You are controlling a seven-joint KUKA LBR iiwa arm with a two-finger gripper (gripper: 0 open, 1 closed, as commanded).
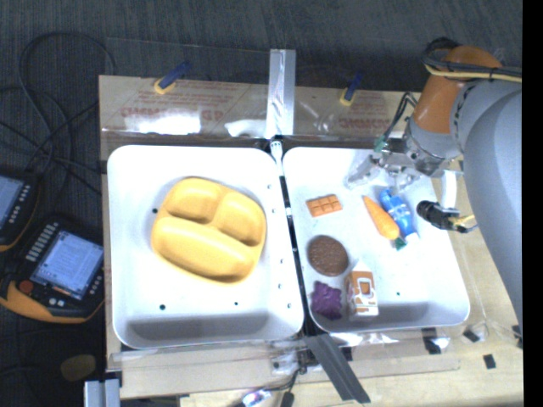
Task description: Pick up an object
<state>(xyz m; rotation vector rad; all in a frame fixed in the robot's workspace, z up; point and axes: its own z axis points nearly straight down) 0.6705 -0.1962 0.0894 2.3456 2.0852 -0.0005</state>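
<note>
Gripper, its state beyond our telling, hovers at the right white plastic bin's back edge; the small orange carrot lies near. We judge a centred descent, clear of the blue packet touching it, wisest.

Bench bears 2 white bins: left bin, right bin, side by side.
</note>
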